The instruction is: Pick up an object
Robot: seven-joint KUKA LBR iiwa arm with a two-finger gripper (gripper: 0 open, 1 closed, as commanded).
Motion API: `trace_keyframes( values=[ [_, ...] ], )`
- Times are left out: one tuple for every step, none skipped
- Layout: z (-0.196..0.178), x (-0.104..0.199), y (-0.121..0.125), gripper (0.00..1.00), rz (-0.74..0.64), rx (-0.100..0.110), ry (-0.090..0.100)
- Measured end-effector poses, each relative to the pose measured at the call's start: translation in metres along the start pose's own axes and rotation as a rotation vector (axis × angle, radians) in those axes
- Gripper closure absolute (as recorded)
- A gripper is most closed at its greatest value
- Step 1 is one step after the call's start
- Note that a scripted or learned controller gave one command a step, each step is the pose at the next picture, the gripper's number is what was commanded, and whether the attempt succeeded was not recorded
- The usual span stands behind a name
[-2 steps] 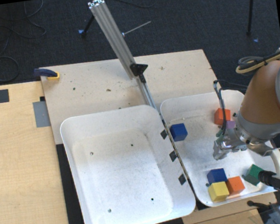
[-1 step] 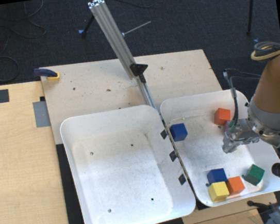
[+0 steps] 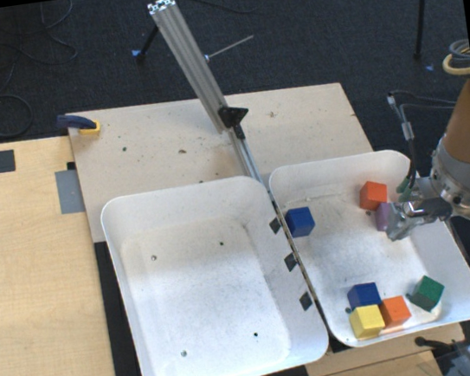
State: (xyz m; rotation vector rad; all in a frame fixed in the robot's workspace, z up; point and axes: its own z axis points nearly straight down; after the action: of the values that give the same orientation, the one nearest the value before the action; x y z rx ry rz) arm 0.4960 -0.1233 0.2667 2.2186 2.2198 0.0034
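Camera view — hand (image 3: 395, 222) touching purple block (image 3: 381, 217); orange block (image 3: 373, 194) just above.

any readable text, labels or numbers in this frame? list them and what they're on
None: no word, number or brand can be read here.
The blocks, such as the orange block and the yellow block, have plain faces.
The checkered tag atop the metal rail is a pattern, not text.
The black tabs on the bin divider are too small to tell.
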Motion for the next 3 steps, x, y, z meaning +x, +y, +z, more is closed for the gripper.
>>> trace_keyframes(
  values=[
    [0.0, 0.041, 0.017, 1.0, -0.003, 0.005, 0.002],
    [0.001, 0.08, 0.036, 1.0, -0.003, 0.006, 0.002],
    [0.02, 0.128, 0.057, 1.0, -0.003, 0.007, 0.002]
  ],
)
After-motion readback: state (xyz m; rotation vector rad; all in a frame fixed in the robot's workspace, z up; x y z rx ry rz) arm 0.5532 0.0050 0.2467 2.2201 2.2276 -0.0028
